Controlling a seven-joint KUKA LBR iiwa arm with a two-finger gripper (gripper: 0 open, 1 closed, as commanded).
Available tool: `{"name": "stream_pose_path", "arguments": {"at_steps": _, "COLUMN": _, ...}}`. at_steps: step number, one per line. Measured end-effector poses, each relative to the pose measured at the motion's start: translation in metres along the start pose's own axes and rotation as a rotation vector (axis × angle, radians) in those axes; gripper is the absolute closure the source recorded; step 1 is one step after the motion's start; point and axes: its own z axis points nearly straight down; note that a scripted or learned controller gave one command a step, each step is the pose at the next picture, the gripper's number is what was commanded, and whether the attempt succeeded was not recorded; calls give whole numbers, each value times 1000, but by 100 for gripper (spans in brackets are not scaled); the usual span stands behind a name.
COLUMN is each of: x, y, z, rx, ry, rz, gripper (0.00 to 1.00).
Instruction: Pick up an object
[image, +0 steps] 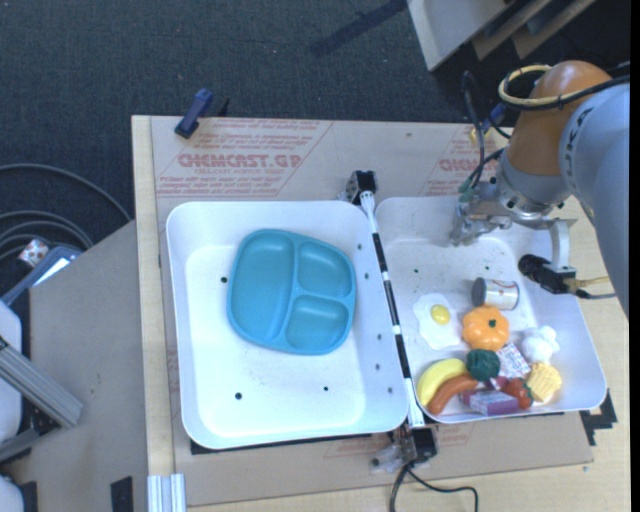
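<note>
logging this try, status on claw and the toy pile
Claw over right white bin's far end, nothing between fingers. Plastic toy food pile untouched at near end. Small grey can lies between.

I'm looking at a robotics lab: two white bins (190, 300) clamped on a plywood bench (300, 150), loose cables (60, 215) across dark carpet, toy food (485, 365) for props.

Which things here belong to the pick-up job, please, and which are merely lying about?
For the job:
pincer
fried egg
orange pumpkin
banana
small can
corn cob

Lying about:
blue divided plate
blue clip
</note>
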Motion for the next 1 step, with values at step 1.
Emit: {"name": "stream_pose_path", "arguments": {"at_steps": 1, "x": 0, "y": 0, "z": 0, "rx": 0, "ry": 0, "rz": 0, "gripper": 0}}
